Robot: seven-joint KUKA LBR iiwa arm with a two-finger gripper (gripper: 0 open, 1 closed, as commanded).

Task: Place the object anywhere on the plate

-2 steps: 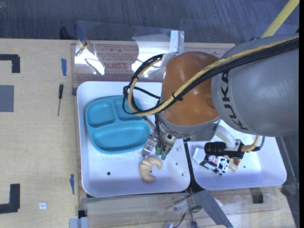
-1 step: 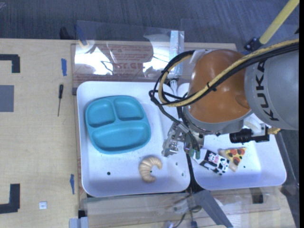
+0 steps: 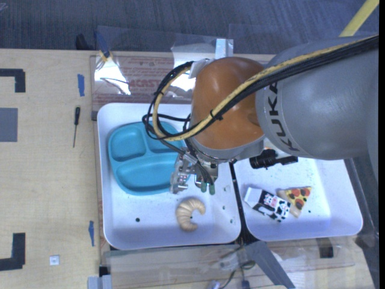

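I read this as the approach step. The claw (image 3: 194,184) hangs just above the croissant (image 3: 190,213), fingers apparently parted and empty, though the view is cluttered. Next I must descend, grip, then carry left to the plate (image 3: 139,155).

The arm (image 3: 289,101) overhangs the plate (image 3: 141,158); bare bin floor (image 3: 138,221) lies left of the croissant (image 3: 190,212).

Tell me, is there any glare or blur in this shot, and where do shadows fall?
Camera view: glare on the clear plastic sheet behind the bins; croissant and blue plate sharp; the arm, nearest the lens, looks soft and shades the left bin.
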